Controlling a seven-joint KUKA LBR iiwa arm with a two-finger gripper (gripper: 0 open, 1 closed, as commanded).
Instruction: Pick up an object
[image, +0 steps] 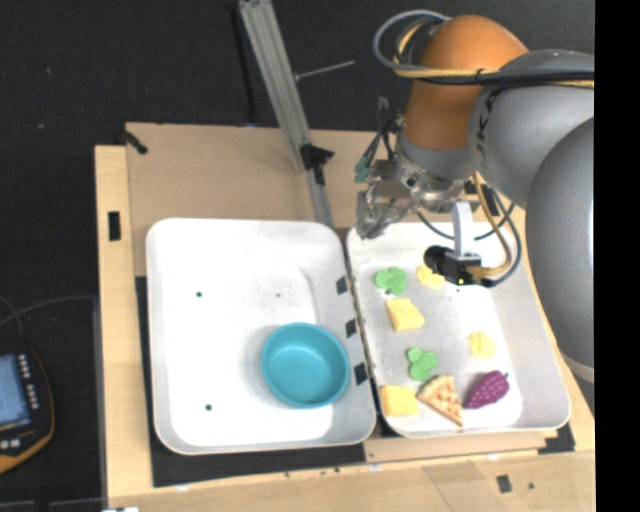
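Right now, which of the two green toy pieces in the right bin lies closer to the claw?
The upper green piece, just below the claw near the bin's top left corner. The other green piece lies lower, beside the pizza slice.

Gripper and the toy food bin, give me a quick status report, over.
Gripper at the right bin's far left corner, nothing seen between its fingers. Green toy and cheese wedge nearest. Blue bowl in left bin.

I see the pale wooden worktop (200, 170), a slanted grey metal pole (285, 100) rising over it, and a yellow-edged handheld screen (18, 400) at far left
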